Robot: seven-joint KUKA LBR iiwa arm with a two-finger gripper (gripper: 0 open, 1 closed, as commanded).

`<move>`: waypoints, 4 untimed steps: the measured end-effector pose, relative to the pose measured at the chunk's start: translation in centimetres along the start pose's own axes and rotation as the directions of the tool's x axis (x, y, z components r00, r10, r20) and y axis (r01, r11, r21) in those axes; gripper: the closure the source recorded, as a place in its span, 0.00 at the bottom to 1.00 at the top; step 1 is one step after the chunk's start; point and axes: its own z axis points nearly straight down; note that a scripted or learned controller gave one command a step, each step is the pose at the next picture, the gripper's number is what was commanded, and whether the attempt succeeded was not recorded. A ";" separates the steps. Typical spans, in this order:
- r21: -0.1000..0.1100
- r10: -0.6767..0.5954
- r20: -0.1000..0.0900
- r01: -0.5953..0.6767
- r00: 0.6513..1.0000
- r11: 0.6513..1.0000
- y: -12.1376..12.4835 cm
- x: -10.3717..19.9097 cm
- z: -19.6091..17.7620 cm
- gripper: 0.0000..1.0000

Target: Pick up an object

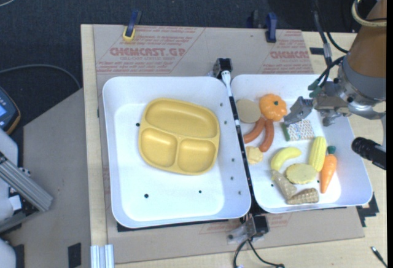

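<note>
arm enters from the right, over the right bin (362, 184). gripper (301, 114) hangs above the upper middle of that bin, just right of the orange pumpkin-like toy (272, 106) and above a patterned packet (299, 131). cannot tell from this angle how the claw stands, and nothing is visibly between its tips.

right bin contents: a tan round piece (248, 110) at upper left, a sausage (260, 132) curving below the orange toy, a banana (285, 157), a corn cob (317, 152), a carrot (328, 173), a pale yellow disc (301, 173) and a waffle cone (295, 192) near the front edge. all lie on the bin floor.

left bin (116, 156) holds a yellow divided plate (178, 136), well apart from the gripper.
</note>
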 end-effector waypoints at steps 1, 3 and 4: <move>-0.013 -0.003 0.001 0.003 1.000 1.000 0.2 0.0 -0.6 0.00; -0.006 -0.002 -0.001 0.002 1.000 1.000 -0.2 0.6 9.8 0.00; -0.017 -0.003 0.003 0.003 1.000 1.000 0.4 0.6 15.8 0.00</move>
